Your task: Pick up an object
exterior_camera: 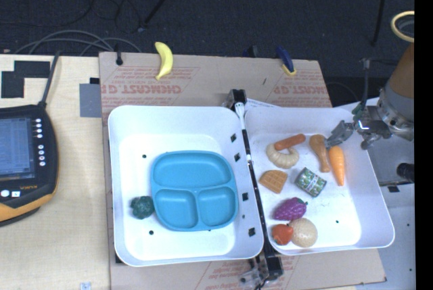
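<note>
The right bin [365,214] holds several toy foods: a red sausage [289,142], a pale ring-shaped bun [283,157], a brownish carrot [319,151], an orange carrot [337,165], a bread slice [274,181], a green can [310,181], purple grapes [289,209], a red tomato [282,234] and a beige potato [304,232]. My gripper [353,136] hovers over the bin's upper right part, just above the orange carrot's top end. It is open, with nothing between its fingers.
The left bin [128,140] holds a blue divided plate [195,189] and a green broccoli piece [142,207]. A yellow banana [163,59] and a blue clamp [287,60] sit at the cardboard's far edge. A control pendant [24,160] lies at the left.
</note>
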`<state>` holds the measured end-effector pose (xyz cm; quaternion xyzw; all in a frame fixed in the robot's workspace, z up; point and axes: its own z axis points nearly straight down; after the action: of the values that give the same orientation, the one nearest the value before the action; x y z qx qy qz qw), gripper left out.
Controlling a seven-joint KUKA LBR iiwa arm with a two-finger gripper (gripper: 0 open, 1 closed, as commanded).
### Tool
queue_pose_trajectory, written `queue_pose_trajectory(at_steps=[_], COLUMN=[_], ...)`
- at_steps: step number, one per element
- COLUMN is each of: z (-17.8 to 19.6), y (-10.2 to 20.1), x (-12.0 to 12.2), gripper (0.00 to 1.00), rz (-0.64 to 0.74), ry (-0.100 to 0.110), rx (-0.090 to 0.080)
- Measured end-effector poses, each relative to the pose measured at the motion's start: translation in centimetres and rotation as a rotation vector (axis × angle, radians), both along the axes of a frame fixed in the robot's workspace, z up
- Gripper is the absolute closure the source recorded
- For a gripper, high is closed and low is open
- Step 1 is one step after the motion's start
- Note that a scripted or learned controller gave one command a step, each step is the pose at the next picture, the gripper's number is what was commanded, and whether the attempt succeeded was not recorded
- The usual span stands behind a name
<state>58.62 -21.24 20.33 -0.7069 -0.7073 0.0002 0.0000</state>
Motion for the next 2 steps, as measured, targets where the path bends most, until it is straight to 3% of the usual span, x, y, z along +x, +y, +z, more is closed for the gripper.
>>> queue_pose_trajectory(at_steps=[1,2], z=[1.01,1.99], y=[-0.06,-0.14], x=[0.01,0.0], gripper=[1.0,1.0], rz=[0.001,0.003], ry=[0.0,0.001], rx=[0.0,0.001])
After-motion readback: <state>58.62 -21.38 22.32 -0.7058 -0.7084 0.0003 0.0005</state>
